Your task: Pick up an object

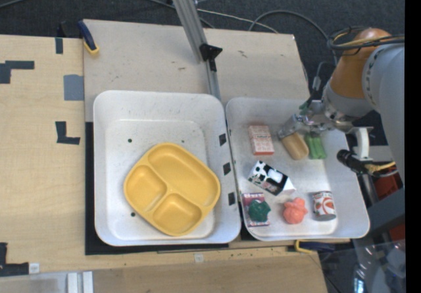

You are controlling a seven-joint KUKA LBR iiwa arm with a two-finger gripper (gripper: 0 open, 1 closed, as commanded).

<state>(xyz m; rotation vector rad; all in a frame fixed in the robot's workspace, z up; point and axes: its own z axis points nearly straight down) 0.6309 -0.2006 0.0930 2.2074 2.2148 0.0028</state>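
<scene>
My gripper (306, 124) hangs low over the far part of the right bin (348, 219), reaching in from the right. Directly below it lie a tan oval piece (296, 147) and a green piece (318, 147), side by side. The gripper overlaps their upper ends, and I cannot see whether it touches either. A pink box (261, 139) lies just left of them. Nearer the front are a black-and-white cow toy (270, 178), a green item on a red card (256, 209), an orange-red lump (295, 211) and a small can (323, 205).
The left bin (105, 153) holds a yellow divided plate (172, 187). A metal pole (191, 15) slants from the top down to the bins' shared far corner. Cables lie on the dark floor behind the bench.
</scene>
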